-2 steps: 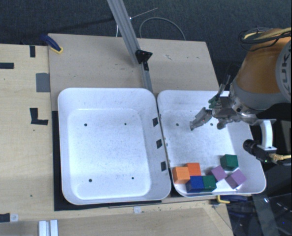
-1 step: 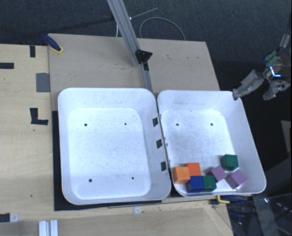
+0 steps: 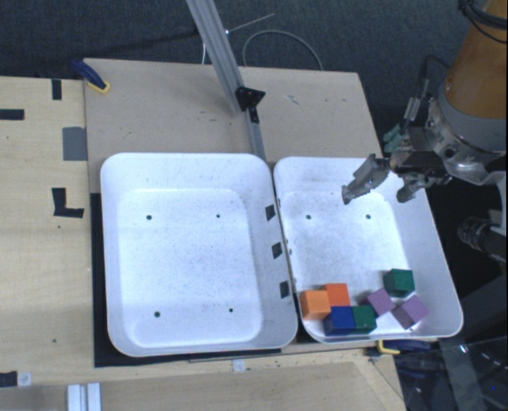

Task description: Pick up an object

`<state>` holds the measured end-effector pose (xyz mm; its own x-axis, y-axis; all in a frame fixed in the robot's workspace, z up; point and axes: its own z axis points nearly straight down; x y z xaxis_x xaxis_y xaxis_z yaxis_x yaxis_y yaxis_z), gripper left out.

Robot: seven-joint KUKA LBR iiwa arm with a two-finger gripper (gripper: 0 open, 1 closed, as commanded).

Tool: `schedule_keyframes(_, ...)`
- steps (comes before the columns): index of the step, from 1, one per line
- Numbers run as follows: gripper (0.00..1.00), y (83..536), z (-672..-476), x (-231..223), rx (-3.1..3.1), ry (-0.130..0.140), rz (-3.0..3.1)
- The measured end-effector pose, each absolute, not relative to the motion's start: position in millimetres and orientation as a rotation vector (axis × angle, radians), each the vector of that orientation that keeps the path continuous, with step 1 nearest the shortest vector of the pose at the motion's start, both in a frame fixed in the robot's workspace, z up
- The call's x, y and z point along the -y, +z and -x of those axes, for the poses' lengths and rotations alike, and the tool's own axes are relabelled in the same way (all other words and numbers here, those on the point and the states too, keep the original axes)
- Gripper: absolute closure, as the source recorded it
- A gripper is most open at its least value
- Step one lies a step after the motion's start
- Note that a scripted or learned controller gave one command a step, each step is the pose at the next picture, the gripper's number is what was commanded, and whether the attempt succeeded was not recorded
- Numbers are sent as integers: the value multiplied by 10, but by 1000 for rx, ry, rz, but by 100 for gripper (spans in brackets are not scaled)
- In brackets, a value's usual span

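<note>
Far left of the claw: I see the wooden bench (image 3: pixel 31 255) with dark tape marks on it, and a small blue and yellow item (image 3: pixel 91 75) near its upper edge.

Left of the claw, one bin over: the left bin (image 3: pixel 116 255) is a shallow white tray with a few dark dots on its floor.

Up and left of the claw: a grey metal bar (image 3: pixel 215 41) runs at a slant from the top of my view down to the seam between the two bins, with a black clamp (image 3: pixel 250 98) on it; a thin wire loop (image 3: pixel 279 45) lies on the board behind it.

Under the claw: the right bin (image 3: pixel 339 238), white and speckled, touching the left bin along its inner edge.

Below the claw, at the near wall of the right bin: the blocks sit well apart from it. From left I count an orange block (image 3: pixel 315 303), a second orange block (image 3: pixel 337 294) touching it, a blue block (image 3: pixel 341 318), a dark green block (image 3: pixel 364 318) just beside the blue one, a purple block (image 3: pixel 379 300), a green block (image 3: pixel 398 282) and another purple block (image 3: pixel 409 312) near the right wall.

Claw: the gripper (image 3: pixel 379 187) hangs over the far right part of the right bin. Its two fingers stand spread wide, one finger (image 3: pixel 362 181) pointing left and down, and I see nothing between them.

Right of the claw: the grey arm (image 3: pixel 481 58) with its orange band comes in from the edge of my view.
</note>
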<state>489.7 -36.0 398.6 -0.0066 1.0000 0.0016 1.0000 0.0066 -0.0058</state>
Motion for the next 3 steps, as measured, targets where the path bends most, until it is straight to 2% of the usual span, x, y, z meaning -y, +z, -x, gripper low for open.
schedule_keyframes(1, 0, 3761, -4822, -222, 2227, 3, 2211)
schedule_keyframes(2, 0, 3855, -4824, -494, 2225, 1, 2217)
schedule_keyframes(3, 0, 4369, -4826, 175, 2218, -3, 2231)
